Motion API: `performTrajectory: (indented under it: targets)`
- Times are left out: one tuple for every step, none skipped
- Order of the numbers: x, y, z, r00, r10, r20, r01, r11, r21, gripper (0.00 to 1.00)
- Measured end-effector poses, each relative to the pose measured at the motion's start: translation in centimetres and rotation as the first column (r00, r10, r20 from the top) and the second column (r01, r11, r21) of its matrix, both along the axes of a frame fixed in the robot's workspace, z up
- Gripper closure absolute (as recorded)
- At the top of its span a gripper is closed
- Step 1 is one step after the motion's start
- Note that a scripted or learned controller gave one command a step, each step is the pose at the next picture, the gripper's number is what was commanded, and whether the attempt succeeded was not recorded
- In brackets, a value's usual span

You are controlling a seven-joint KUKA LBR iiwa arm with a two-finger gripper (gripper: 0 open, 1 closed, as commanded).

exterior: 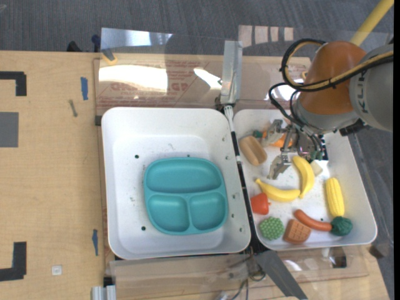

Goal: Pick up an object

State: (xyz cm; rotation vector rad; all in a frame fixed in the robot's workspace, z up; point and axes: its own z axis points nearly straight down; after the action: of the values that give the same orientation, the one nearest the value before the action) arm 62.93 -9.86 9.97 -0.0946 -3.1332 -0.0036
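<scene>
1. the grey arm point(350, 86) with its orange band reaches in from the right and hangs over the upper part of the right bin point(365, 211).
2. the gripper point(284, 164) points down into that bin, its metal fingers point(277, 167) just above the toy food; they look a little apart, with nothing between them.
3. right beside the fingertips lies a yellow banana point(305, 174), curved, and a second banana point(279, 192) lies just below it, the two touching at one end.
4. left of the gripper, a tan bread roll point(252, 150) sits near the bin's left wall.
5. a yellow corn cob point(335, 196) lies at the right side of the bin, near the bananas.
6. along the front: a red pepper point(259, 204), a green round broccoli-like piece point(271, 228), an orange waffle-textured piece point(297, 232), and a carrot point(315, 220) with a dark green top.
7. small orange bits sit under the wrist, too hidden to name.
8. the left bin point(119, 142) holds a teal divided plate point(185, 194) with three compartments.
</scene>
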Motion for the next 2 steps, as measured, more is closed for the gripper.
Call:
performTrajectory:
  targets:
    - [1.9,-0.2,-0.9,1.000,0.000,-0.002,0.000,1.000,0.002,0.00]
    - [-3.6,-2.4,-1.0,0.978,-0.210,0.018,0.210,0.978,-0.001,0.00]
